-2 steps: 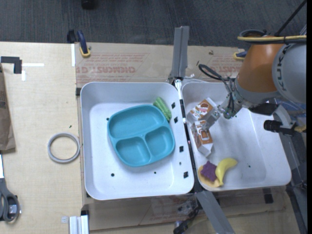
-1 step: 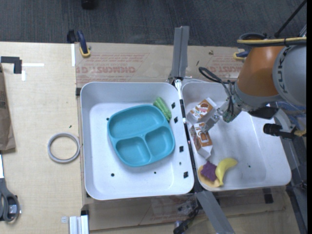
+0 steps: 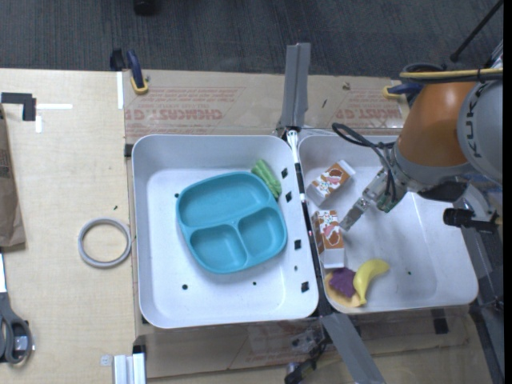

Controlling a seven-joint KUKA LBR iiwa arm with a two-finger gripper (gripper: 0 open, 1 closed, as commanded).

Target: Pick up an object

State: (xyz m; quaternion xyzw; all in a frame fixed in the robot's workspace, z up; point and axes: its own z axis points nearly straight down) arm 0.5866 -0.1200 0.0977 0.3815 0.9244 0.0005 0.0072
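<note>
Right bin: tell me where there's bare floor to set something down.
In the right bin, the bare floor is its right half, bordered by the banana on the left and the gripper above. The left strip is crowded: two snack cartons, banana and a purple item line the divider.

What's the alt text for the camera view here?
A grey and orange robot arm's gripper hovers in the right bin by two small cartons, near a banana and a purple item. The left bin holds a blue divided plate and a green item.
</note>
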